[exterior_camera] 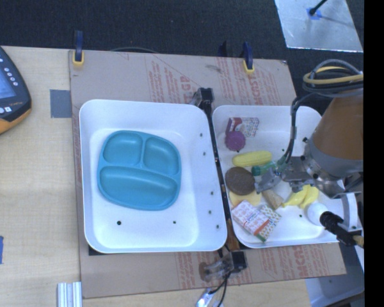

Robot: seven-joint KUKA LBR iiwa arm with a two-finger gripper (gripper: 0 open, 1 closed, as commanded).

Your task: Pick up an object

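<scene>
The grey arm with an orange band (341, 128) comes in from three o'clock and bends low over the shallow white right-hand bin (275, 111). Its wrist is turned so that the gripper (269, 180) points towards nine o'clock, into the middle of that bin. The gripper sits right among the clutter, and whether it is clenched or released cannot be told.

The objects to pick from lie around it:
- A flat brown round disc (239, 180) lies just beside the gripper at nine o'clock.
- A long yellow corn-like piece (251, 158) lies at eleven o'clock.
- A small green piece (269, 169) sits close against the gripper's upper side.
- A tan wedge (272, 199) lies at six o'clock.
- A red-and-white printed carton (256, 219) lies tilted at seven o'clock, near the bin's front wall.
- A yellow banana-shaped piece (301, 197) lies at four o'clock, partly under the wrist.
- A purple round fruit (235, 141) lies towards the bin's far corner, touching a small red-and-white packet (245, 125) at its one o'clock.

The white left-hand bin (193, 226) holds a blue plastic plate with three compartments (139, 170), towards its nine o'clock side. Both bins rest on a brown cardboard sheet (179, 75) on the pale wooden desk (32, 190).
</scene>
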